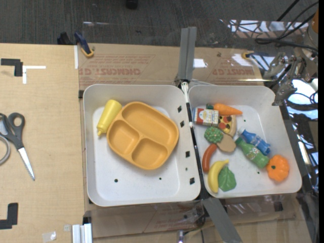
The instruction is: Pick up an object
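Arm pose: the grey gripper (281, 91) sits at the upper right of the frame among loose cables, over the upper right corner of the right-hand shallow white bin (263, 96). It is clear of the bin's contents. Whether it is released or clenched: cannot tell, as the tip is lost in clutter.

Candidate objects, all in the right bin, left half and lower right:
- orange plastic carrot (228, 109) at top, just beside a red-and-white carton (206, 116)
- green knobbly vegetable toy (213, 134) below the carton
- red sausage (208, 157), touching a yellow banana (216, 173) and green leaf (228, 179)
- blue bottle (255, 140) against a green bottle (253, 155)
- orange pumpkin (278, 168) in the lower right corner

The left-hand white bin (101, 186) holds an orange three-compartment plate (144, 135) with a yellow squeeze bottle (108, 116) touching its upper left rim.

Surface: brown cardboard (126, 65) under both bins; a pale wooden bench (40, 115) at left with grey-handled scissors (17, 140). Dark carpet (152, 9) runs across the top.
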`<control>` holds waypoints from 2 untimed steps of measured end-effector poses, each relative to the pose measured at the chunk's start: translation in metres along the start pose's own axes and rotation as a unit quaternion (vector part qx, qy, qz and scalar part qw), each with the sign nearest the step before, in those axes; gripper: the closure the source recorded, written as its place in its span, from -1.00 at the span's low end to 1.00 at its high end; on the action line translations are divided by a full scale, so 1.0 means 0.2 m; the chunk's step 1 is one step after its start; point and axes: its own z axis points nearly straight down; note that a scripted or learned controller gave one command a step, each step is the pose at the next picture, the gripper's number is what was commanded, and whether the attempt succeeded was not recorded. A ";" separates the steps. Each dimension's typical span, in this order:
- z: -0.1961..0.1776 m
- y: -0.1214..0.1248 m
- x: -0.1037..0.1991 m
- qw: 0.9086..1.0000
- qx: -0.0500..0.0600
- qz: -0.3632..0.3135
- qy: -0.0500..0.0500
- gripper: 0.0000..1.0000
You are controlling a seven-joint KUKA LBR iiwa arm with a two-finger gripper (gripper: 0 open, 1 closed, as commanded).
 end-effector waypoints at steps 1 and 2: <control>0.81 0.06 0.16 0.997 0.000 0.077 0.000 -1.00; 0.92 0.25 0.33 0.996 0.001 0.090 -0.004 -1.00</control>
